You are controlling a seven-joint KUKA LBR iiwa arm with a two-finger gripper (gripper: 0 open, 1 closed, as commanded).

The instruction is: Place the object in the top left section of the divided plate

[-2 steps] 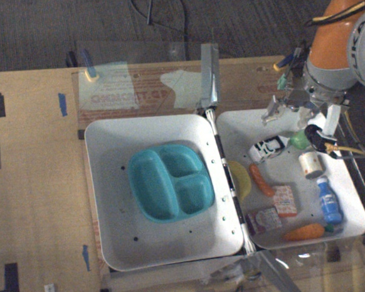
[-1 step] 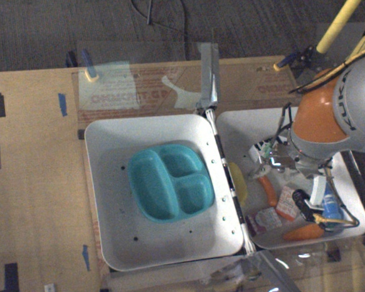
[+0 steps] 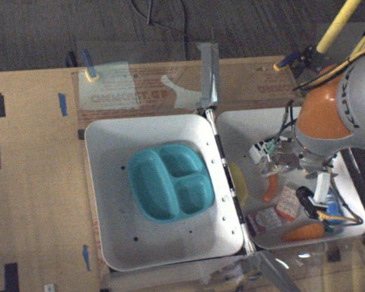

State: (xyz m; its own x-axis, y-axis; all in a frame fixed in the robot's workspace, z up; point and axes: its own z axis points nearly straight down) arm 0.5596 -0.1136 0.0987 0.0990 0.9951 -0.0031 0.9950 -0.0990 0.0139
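Two white bins sat side by side on the bench. The left bin (image 3: 103, 180) carried one teal divided plate (image 3: 149, 189) near its middle. The plate had three sections, one long on the left and two smaller on the right. In the right bin (image 3: 244, 128), one yellow object (image 3: 237, 182) lay against the left wall. Then came one dark packet (image 3: 264, 219) near the lower edge, one small orange piece (image 3: 271, 190), one red-and-white packet (image 3: 287, 203), and one orange carrot-like object (image 3: 305, 231) by the lower edge. Which of these five the task meant could not be told. All lay apart from the plate. The gripper (image 3: 278, 161) hung over the right bin, just above the small orange piece. Whether it was open or closed could not be told.
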